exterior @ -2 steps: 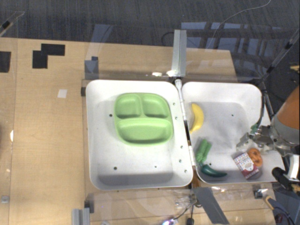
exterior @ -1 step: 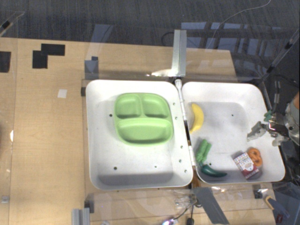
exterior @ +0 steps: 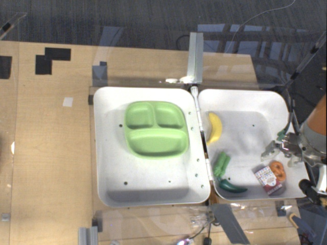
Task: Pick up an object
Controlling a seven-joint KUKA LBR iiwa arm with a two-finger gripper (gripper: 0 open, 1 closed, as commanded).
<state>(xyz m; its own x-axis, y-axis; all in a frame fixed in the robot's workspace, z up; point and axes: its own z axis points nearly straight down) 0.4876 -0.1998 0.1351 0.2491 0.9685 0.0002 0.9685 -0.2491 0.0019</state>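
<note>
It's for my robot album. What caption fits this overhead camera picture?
Robot hand hovers over the right bin holding banana, green peppers and snack packet.

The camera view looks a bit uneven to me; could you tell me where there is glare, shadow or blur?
Camera view: soft shadow along the left bin's near wall; pale reflections streak the clear panels behind both bins; the gripper at the right edge looks slightly blurred; the green plate and banana are evenly lit.
</note>
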